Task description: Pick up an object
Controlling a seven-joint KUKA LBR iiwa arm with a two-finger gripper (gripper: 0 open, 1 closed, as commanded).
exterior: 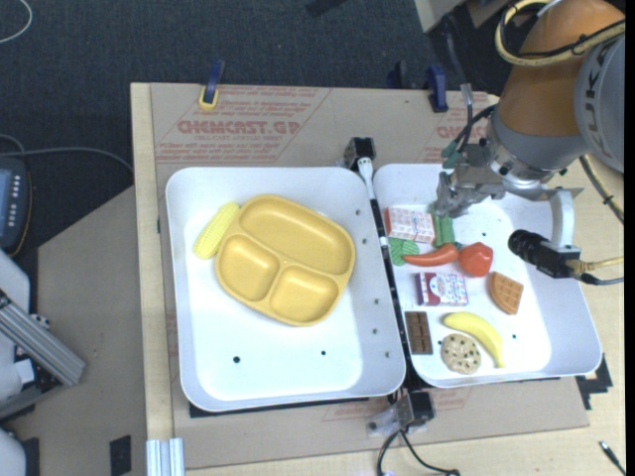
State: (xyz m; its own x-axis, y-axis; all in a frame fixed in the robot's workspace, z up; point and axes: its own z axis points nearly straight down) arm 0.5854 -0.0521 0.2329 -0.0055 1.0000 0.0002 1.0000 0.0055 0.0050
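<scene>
My jaws point(448, 204) sit low in the right bin point(571, 350), grip state unreadable from here. White snack packet point(411, 223) just left of them, green toy vegetable point(443, 230) directly under, red chili pepper point(433, 257) slightly below.

Gripper point(448, 198) low in right bin point(571, 350), at twelve o'clock from green vegetable point(443, 230); yellow tray point(283, 258) in left bin point(198, 350), corn point(216, 229) at its nine o'clock.

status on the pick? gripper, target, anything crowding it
Gripper low over right bin, nothing visibly held. Nearest items: white packet, green piece, red chili. Toys packed close; yellow tray and corn in left bin.
</scene>
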